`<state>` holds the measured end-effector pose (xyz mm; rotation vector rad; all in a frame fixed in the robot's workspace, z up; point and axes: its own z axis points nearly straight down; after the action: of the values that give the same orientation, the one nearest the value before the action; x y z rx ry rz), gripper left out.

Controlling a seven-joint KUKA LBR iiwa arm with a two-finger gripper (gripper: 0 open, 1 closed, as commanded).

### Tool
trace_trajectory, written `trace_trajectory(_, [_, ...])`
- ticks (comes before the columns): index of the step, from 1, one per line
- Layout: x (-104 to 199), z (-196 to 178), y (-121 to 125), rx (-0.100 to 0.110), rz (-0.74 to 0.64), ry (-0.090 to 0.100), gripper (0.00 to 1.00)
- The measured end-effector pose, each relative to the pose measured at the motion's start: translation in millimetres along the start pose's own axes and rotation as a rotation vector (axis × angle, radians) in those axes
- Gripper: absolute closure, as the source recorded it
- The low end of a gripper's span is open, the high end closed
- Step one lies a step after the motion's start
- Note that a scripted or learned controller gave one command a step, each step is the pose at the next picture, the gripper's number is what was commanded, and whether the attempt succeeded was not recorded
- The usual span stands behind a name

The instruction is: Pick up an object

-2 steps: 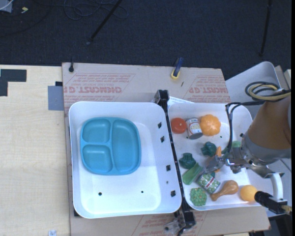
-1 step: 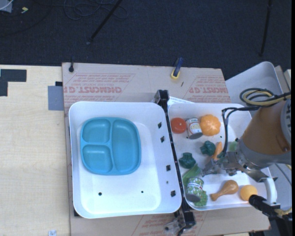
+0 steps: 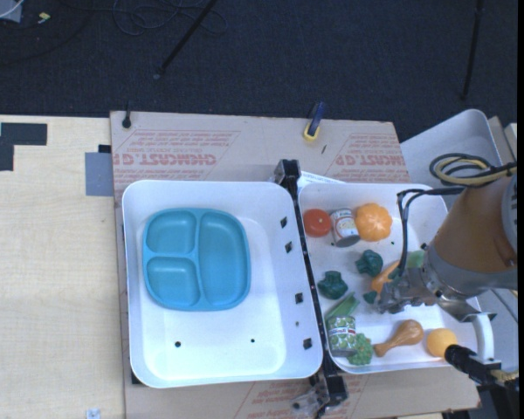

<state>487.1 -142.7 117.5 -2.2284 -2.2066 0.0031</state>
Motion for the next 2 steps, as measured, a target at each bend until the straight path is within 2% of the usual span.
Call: trace_trajectory(2, [4.9, -109.0, 8.3, -0.008, -0.011, -0.003, 1.0])
